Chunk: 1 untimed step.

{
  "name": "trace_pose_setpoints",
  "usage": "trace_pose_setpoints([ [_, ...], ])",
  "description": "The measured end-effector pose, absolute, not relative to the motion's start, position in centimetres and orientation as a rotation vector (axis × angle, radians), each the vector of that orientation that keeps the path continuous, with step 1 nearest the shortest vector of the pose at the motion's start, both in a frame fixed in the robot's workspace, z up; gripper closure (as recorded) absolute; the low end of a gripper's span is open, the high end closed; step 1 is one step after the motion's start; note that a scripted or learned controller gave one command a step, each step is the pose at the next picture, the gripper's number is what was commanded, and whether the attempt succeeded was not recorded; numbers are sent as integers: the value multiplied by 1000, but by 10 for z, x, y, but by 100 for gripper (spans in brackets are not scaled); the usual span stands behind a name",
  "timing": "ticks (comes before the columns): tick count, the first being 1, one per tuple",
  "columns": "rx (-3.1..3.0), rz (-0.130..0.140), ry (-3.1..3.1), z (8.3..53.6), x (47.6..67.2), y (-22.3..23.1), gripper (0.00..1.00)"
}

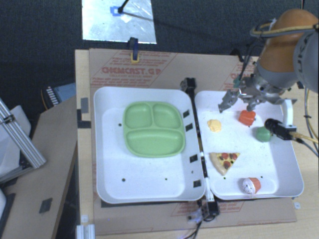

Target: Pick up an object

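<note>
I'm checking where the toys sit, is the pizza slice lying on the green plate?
No, the pizza slice lies in the right bin, while the green plate sits in the left bin.

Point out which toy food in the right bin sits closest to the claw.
The orange-red piece, just below the claw. The yellow piece, green ball, pizza slice and red-and-white piece all lie farther away.

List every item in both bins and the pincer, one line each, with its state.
Green plate: flat in the left bin, compartments bare.
Yellow piece: lying in the right bin.
Orange-red toy: resting in the right bin, just under the pincer.
Green ball: resting in the right bin, beside a black part of the arm.
Pizza slice: lying flat.
Orange-and-white toy: lying near the front wall.
Pincer: open, low above the right bin, holding nothing.
</note>
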State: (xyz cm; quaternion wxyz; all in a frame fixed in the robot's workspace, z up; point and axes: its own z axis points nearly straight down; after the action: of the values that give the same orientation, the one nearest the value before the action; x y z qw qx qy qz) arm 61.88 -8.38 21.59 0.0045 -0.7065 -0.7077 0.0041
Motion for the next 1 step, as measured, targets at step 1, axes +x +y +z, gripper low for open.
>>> trace_pose_setpoints([
  [1,-2218,-1,-2226,224,621,-84,0],
])
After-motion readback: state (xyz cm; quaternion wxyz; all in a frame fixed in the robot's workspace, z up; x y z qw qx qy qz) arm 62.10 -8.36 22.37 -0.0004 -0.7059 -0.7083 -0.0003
